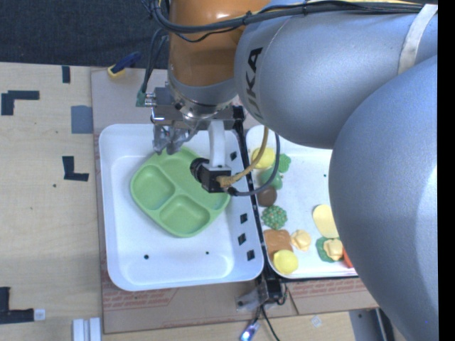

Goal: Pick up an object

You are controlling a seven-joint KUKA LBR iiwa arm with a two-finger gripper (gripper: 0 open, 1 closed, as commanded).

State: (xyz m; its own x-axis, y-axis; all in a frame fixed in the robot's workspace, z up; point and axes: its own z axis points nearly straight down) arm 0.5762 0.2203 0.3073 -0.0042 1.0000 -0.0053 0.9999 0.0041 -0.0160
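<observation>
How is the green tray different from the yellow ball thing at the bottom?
The green tray is flat, wide and split into compartments; the yellow ball is small and round. The tray lies in the left bin; the ball sits in the right bin among other toy food. Both look like plastic toys.

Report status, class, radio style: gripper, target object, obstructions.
Gripper low at green tray's upper edge, grasp unconfirmed. Tray flat in left bin. Toy food in right bin, clear.

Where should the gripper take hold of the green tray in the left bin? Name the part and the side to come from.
Grip the green tray by its raised outer rim, probably the near-left edge, coming straight down from above. It lies flat in the left bin, so only the thin rim fits between two fingers. That edge has bare bin floor beside it, and the gripper hangs over the far rim.
</observation>
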